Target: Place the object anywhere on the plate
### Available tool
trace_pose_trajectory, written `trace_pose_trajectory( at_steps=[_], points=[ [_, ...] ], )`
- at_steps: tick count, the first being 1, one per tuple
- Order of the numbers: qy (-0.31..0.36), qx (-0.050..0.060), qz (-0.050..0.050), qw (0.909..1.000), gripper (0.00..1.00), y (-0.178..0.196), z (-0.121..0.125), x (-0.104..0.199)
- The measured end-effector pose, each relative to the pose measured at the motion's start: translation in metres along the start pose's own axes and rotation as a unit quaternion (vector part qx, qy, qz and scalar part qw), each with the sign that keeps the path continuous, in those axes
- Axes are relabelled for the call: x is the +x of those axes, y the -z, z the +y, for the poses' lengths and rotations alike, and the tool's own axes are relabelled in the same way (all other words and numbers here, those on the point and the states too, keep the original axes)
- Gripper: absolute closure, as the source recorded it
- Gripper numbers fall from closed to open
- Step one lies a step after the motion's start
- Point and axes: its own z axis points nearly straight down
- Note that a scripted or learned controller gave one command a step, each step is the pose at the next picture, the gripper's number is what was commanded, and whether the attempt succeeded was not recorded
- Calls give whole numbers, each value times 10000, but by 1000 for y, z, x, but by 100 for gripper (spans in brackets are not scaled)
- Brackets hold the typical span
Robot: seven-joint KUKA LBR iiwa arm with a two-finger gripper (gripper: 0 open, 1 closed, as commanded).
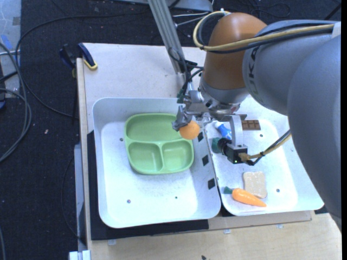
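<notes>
The gripper (184, 122) sat just left of the frame's centre, below the arm's orange band (230, 50), with a small round orange object (190, 130) caught at its tip; the fingers appeared closed against it, though the dark metal hid how wide they stood, so the hold reads as likely rather than certain. The object hung over the right rim of the green plate (157, 145), at the upper right corner of that plate, where the large upper compartment meets the edge. The relation that mattered was simple: the plate's open surface lay to the left and slightly downward in the frame from the object, so a short shift leftward would, in my judgement, put it squarely over a compartment rather than the rim. The object was round, so no long axis governed how it should be let go. The plate rested in the left bin (108, 199). In the right bin (303, 196) lay a carrot (249, 197) at the lower centre-right, pointing left, with a slice of bread (255, 183) touching it above, a brown chocolate-like bar (250, 125) higher up, and a small blue and white item (223, 129) beside the wrist. No brand, label or legible writing could be made out anywhere.
</notes>
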Motion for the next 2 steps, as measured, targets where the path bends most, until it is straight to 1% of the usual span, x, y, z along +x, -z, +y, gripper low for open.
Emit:
trace_pose_trajectory(
  at_steps=[1, 2],
  points=[
    [3, -16, -1, 10000, 100, 1, -4, 53],
    [-24, -15, -8, 10000, 0, 1, -4, 50]
  ],
)
